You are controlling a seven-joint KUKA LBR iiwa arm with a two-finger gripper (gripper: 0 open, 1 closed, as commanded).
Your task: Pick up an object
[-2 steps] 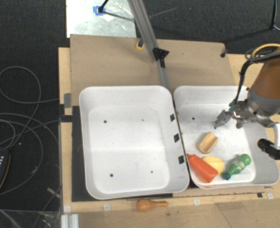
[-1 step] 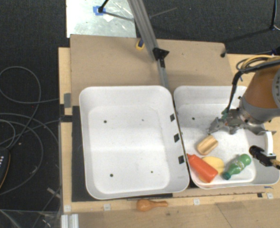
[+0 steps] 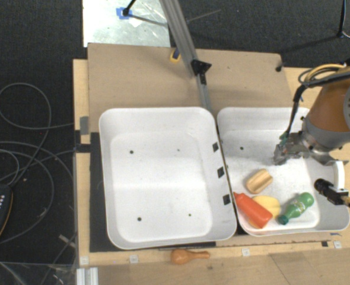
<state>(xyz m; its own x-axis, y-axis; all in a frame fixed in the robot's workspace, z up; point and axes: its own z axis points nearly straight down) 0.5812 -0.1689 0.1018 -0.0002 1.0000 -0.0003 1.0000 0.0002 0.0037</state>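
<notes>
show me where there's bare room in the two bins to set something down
The left bin has its whole floor bare. In the right bin, the far-left patch beside the shared rim is free. Its near end is crowded: bread roll, red piece, yellow piece, green bottle, with the gripper just beyond the roll.

Tan bread roll (image 3: 259,180), orange carrot (image 3: 252,211), yellow lemon (image 3: 269,204), green bottle (image 3: 295,208) lie clustered.
</notes>
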